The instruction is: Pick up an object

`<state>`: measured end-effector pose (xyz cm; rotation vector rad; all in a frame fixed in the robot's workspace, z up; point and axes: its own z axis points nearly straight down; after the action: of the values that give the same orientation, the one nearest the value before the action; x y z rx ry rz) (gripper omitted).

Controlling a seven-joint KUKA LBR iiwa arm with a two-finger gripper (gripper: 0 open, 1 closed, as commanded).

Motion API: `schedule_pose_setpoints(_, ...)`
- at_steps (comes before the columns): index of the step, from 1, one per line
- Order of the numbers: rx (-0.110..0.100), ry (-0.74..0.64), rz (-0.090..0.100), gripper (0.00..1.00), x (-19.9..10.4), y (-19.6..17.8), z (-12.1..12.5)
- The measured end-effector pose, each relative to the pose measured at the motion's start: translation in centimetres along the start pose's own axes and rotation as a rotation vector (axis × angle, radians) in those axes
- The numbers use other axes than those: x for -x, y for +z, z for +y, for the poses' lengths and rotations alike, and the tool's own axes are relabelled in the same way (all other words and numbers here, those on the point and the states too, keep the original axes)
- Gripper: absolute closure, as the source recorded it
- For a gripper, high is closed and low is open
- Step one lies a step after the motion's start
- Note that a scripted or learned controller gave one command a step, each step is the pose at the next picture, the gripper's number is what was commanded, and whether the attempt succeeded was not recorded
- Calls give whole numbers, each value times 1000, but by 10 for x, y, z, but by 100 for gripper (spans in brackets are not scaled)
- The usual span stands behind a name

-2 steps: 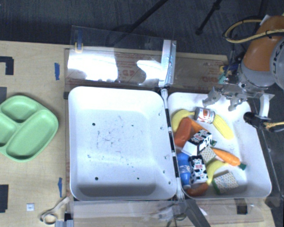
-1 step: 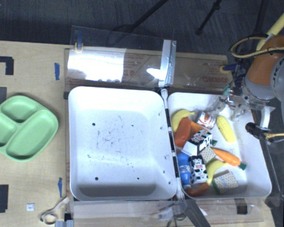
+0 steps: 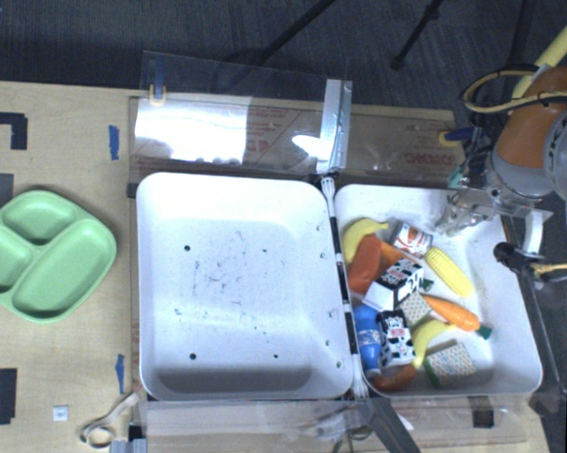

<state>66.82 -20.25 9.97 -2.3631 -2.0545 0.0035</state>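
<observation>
Two shallow white plastic bins (image 3: 172,207) sit together; metal two-finger gripper (image 3: 460,215) hangs above the right one's far corner, near a yellow corn cob (image 3: 448,271); finger state unclear, honestly can't tell.

Two white bins are being shown: the left bin (image 3: 234,284) is marked with faint grey scuffs and small dark dots, and the right bin (image 3: 513,344) is plain white at its rim. In the right bin, a yellow banana (image 3: 361,234), a yellow corn cob (image 3: 448,271) and an orange carrot (image 3: 451,314) with a green tip are being seen, beside a black-and-white checked piece (image 3: 399,276) and a blue object (image 3: 365,328). A pale green divided plate (image 3: 43,254) is being displayed at the left of the frame on a tan bench (image 3: 62,145) bearing black marks and blue tape. The arm (image 3: 536,138) is being shown grey with an orange band, at the upper right.
</observation>
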Motion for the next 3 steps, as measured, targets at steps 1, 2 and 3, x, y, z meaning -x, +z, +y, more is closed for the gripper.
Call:
schedule_pose_setpoints(1, 10, 196, -3, 100, -5, 14, -19)
schedule_pose_setpoints(2, 4, 76, -5, 100, -22, -103, -6)
schedule_pose_setpoints(3, 3, 76, -5, 0, -22, -103, -6)
